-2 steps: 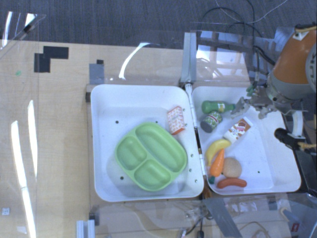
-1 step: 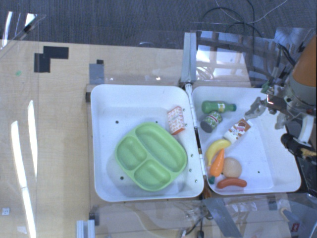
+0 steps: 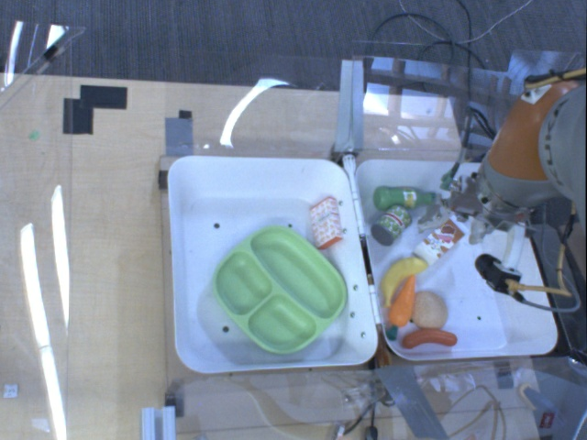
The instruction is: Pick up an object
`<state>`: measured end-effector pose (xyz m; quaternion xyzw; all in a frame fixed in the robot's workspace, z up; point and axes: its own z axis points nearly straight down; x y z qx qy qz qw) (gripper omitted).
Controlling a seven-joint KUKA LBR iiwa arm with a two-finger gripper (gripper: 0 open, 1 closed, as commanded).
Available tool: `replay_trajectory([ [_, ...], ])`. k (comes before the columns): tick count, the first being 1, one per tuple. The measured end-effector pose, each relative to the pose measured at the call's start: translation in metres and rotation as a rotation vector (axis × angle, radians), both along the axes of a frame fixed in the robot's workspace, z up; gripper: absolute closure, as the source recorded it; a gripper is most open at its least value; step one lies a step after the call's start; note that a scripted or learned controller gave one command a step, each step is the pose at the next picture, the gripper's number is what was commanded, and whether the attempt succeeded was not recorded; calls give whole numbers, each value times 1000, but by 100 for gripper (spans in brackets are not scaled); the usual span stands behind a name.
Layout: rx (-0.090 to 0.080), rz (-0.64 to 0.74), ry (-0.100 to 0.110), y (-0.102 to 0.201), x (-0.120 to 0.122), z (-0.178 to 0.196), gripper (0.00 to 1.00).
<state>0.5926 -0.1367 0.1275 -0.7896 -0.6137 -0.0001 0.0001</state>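
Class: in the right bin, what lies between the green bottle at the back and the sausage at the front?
In the camera view, between the green bottle and the sausage lie a can, a banana, a carrot and a round bun.

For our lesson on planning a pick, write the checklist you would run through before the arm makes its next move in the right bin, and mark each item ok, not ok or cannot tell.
1. Gripper is over the right bin, which holds the objects: ok.
2. A target lies close by: the white bottle with the red label is just below and left of the gripper: ok.
3. Target stands free of neighbours: its lower end meets the banana: not ok.
4. Nothing is carried already: cannot tell.
5. Green bottle and small can lie left of the gripper, close to its path: cannot tell.
6. Left bin's green divided plate lies apart from the work area: ok.
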Motion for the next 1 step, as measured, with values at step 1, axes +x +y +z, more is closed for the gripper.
replay_trajectory([
  [1, -4, 34, -19, -53, 0, -34, 0],
])
